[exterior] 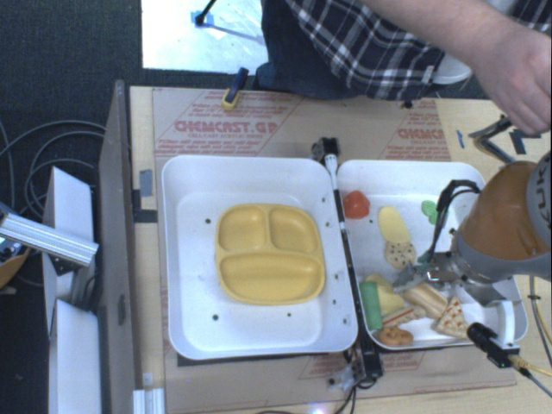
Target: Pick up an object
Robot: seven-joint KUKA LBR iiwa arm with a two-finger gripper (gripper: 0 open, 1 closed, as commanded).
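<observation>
Two white bins sit side by side on the tabletop. Nearest me, at the right bin's six o'clock edge, a heap of toy food lies crowded: a green piece, a pretzel, a bread stick and a cracker wedge. These look like light, stiff plastic, probably smooth and a little slippery, so I judge a pinch across a narrow width would serve best.

Just above the heap the tool hangs at the end of the grey and orange arm, which reaches in from three o'clock. Its tips are low among the pieces, but I cannot tell how far apart they stand, nor see anything caught between them.

Farther back lie a spotted cookie, a yellow piece, a red tomato and a small green item, each well apart, with open floor around them. The bin wall stands close behind the heap, leaving little room there.

At nine o'clock the left bin holds a yellow divided tray. Beyond, a person's hand hovers over the far right corner.
</observation>
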